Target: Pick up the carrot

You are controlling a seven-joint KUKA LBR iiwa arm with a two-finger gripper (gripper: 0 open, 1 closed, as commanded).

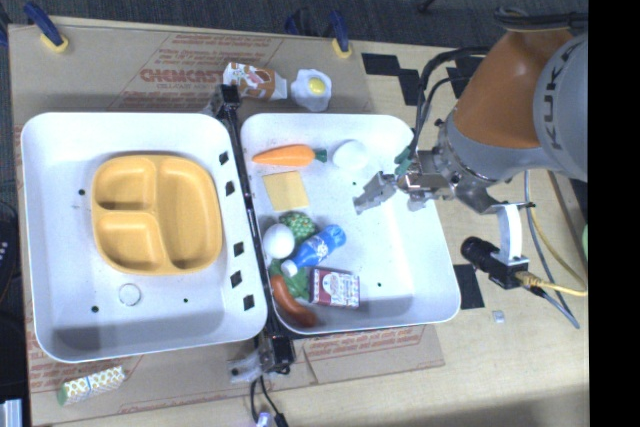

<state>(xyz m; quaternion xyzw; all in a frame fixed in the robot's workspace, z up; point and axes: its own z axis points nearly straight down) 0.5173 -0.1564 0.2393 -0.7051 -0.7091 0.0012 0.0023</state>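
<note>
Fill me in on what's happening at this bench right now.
A grey KUKA arm reaches in from the right over the right bin, its gripper hanging above the bin's middle with nothing between its fingers. The carrot it is meant to pick up lies untouched near the bin's back-left corner, just behind a yellow cheese slice. The left bin holds a yellow divided tray.
</note>
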